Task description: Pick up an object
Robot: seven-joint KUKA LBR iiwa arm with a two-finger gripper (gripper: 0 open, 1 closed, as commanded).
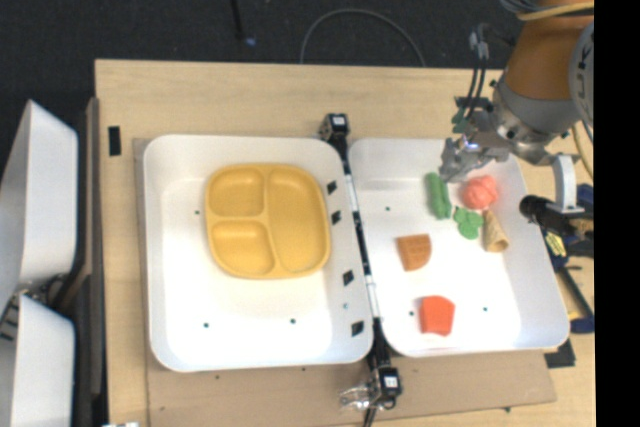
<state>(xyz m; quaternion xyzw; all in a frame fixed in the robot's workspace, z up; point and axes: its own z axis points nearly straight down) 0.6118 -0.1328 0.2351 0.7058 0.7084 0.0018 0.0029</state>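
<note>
The right bin (520, 315) holds several small things. A long green piece (438, 196) lies near the back, and a pink round thing (480, 192) sits to its right. A smaller green piece (467, 222) and a tan cone-shaped thing (494, 233) lie just in front of those. An orange-brown wedge (414, 251) rests in the middle and a red-orange block (436, 314) nearer the front. My gripper (460, 162) hangs over the bin's back part, just above and between the long green piece and the pink thing. Nothing shows between its fingers.
The left bin (180, 315) carries a yellow divided plate (268, 220). A ridge with black clips (355, 245) separates the two bins. White boxes (40, 195) stand off the bench at the far left. Cables lie on the dark floor behind.
</note>
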